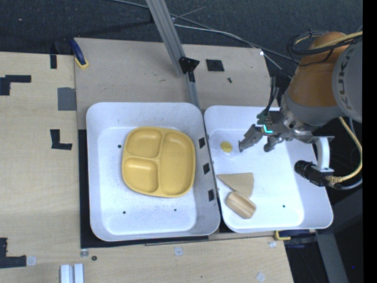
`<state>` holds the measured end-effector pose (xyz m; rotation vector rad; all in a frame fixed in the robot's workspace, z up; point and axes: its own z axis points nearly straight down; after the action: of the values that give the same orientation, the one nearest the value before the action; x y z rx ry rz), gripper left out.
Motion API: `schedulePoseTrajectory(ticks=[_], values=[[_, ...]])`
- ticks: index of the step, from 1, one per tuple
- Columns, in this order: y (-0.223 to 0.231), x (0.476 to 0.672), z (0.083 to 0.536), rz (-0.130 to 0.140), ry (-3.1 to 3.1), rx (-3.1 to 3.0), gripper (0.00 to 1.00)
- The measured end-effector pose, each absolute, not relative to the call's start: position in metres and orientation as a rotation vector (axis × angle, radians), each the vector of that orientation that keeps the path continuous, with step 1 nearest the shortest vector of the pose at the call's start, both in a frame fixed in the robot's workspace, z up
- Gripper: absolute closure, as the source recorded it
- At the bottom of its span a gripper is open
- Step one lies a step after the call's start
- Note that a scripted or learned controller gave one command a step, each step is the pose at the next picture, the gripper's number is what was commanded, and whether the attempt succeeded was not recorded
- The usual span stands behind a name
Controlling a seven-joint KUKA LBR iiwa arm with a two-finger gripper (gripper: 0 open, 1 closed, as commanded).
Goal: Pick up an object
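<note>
1. Camera view: the gripper hangs over the upper middle of the right bin, its two dark fingers spread apart with nothing between them.
2. Nearest to it lies a small yellow round piece, just to its left on the bin floor near the left wall. It looks light and stiff, probably smooth plastic, so it may slip; I judge a pinch across its width, fingers straddling it from above, to be the best hold.
3. Lower in the same bin lie a tan wedge and a tan cylinder, touching or nearly so. Both look like light, rigid toy food. The cylinder may roll, so it should be closed on across its short axis; the wedge is best taken across its flat sides.
4. The left bin holds a yellow divided plate, three compartments, all bare. It seems stiff and too broad for the fingers except at its rim.
</note>
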<state>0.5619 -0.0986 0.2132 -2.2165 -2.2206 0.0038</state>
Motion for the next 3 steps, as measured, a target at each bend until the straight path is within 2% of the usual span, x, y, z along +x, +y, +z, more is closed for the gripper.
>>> schedulePoseTrajectory(ticks=[1, 3], values=[[-0.099, 0.563, 0.214, 0.001, -2.222, -2.218, 0.00], [-0.101, 0.547, 0.103, 0.008, -2.218, -2.217, 0.00]])
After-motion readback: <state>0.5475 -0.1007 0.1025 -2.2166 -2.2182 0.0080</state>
